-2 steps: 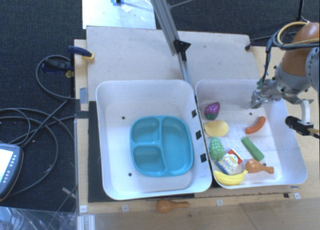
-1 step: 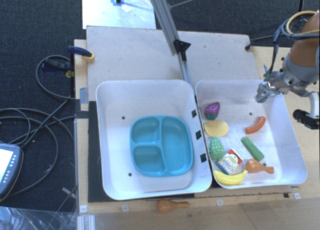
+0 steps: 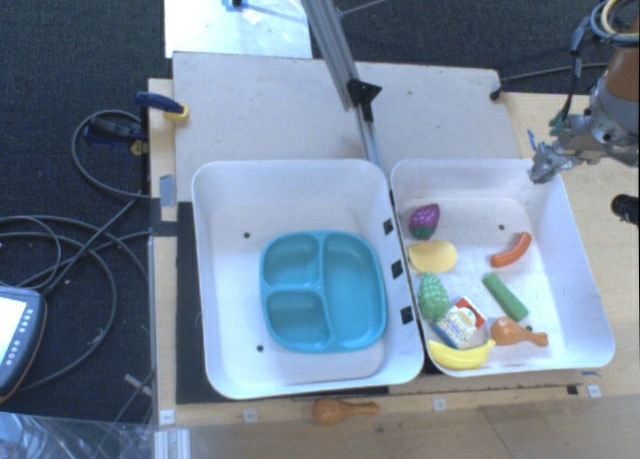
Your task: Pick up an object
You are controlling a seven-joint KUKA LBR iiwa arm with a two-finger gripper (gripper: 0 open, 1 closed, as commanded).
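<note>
The tool point(image 3: 545, 162) hangs over the right bin's point(image 3: 590, 277) far right rim, gripping nothing; whether it is spread or pressed together I cannot tell. This looks like the approach step; the nearest candidate, a toy sausage point(image 3: 511, 249), lies below and slightly left of the tool, so the next move calls for descending inward onto it.

Toy foods point(image 3: 470, 287) in right bin point(image 3: 590, 277)

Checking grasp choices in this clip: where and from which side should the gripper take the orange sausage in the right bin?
Probably across the middle of the orange sausage, coming straight down from above. It lies flat and slightly curved on bare bin floor, apart from the green cucumber, so both long sides look free. The gripper sits above the right bin's far corner.
</note>
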